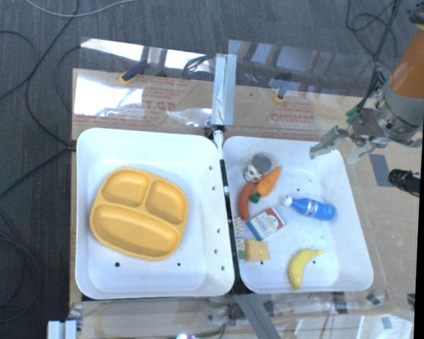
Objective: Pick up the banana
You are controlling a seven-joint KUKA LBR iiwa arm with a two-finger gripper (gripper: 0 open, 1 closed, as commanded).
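Item: short curved yellow plastic banana point(302, 266) — lying in the right shallow white bin point(352, 208), well below the claw point(344, 142). Claw — fingers spreading apart, gripping nothing, hovering at the bin's far rim. Step: approaching; next calling for descending over the banana.

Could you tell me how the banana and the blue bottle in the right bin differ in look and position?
The banana is yellow and curved; the blue bottle is straight with a white cap. The banana lies near the bin's front edge, the bottle farther back, mid-bin. The banana runs roughly front to back, the bottle sideways. Both lie flat in the right bin, untouched.
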